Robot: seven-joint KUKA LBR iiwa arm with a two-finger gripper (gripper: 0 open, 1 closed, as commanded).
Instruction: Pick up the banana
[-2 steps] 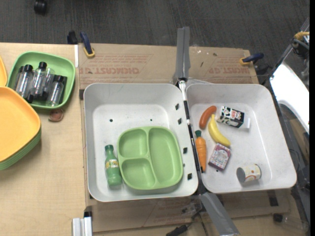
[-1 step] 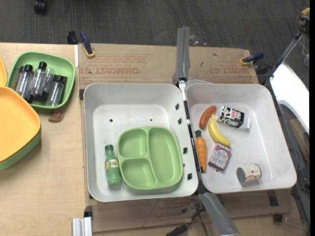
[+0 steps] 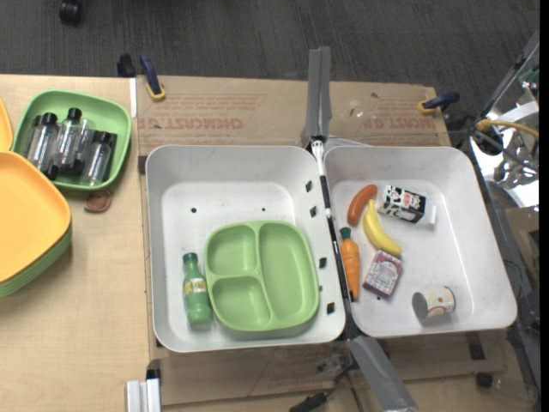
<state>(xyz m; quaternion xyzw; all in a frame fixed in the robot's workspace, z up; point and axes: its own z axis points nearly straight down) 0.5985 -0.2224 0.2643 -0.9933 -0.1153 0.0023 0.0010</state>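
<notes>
- How the jaws stand cannot be told, so places below are given among the things themselves, from the near edge of the bench to the far edge.
- Nearest in the right bin (image 3: 480, 197), a paper cup (image 3: 434, 302) lies on its side by the near wall. Its print is too small to read.
- Just beyond it lies a small pink carton (image 3: 383, 275), whose label is not legible.
- A carrot (image 3: 350, 263) lies beside the carton along the bin's left wall, green end pointing away.
- The banana (image 3: 378, 229) lies mid-bin, curved, between the carrot and the pink carton on its near side and the far items. Nothing lies on top of it.
- Close around the banana's far end are a red sausage (image 3: 361, 202) to its left and a black-and-white cow-patterned carton (image 3: 402, 203) to its right. I cannot tell whether either one touches it.
- In the left bin (image 3: 163, 197), a green divided plate (image 3: 260, 275) sits with a green bottle (image 3: 196, 288) lying just beside it.
- Under the bins, a cardboard sheet (image 3: 257, 93) bears red print that is upside down and not surely readable.
- Clamps (image 3: 153, 80) grip the sheet's far edge.
- At the left, a green tray (image 3: 120, 127) holds dark-capped bottles beside stacked orange plates (image 3: 30, 230).
</notes>
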